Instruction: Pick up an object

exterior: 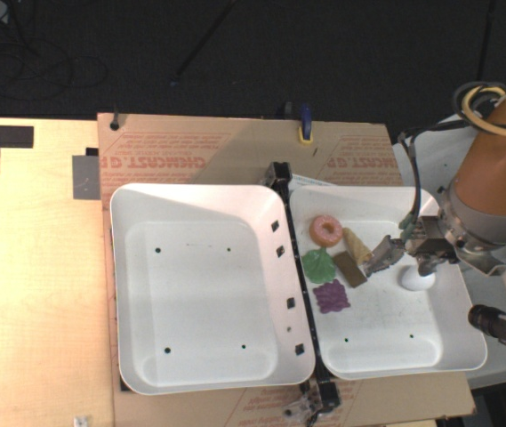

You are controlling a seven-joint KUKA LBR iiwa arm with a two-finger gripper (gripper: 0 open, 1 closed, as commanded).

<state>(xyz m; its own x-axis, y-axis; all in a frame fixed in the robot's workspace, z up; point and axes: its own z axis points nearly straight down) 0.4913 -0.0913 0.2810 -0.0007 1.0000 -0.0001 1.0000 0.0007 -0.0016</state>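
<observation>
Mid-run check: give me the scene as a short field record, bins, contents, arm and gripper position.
left bin: white, shallow, no objects seen inside
right bin: white, holds all the objects
objects: pink ring; green lump; purple lump; tan piece; brown block; white round item
cluster: left part of right bin, near the divider
arm: enters from the right, over the right bin
gripper: low over right bin, beside the brown block
hold: nothing visibly between fingers
</observation>
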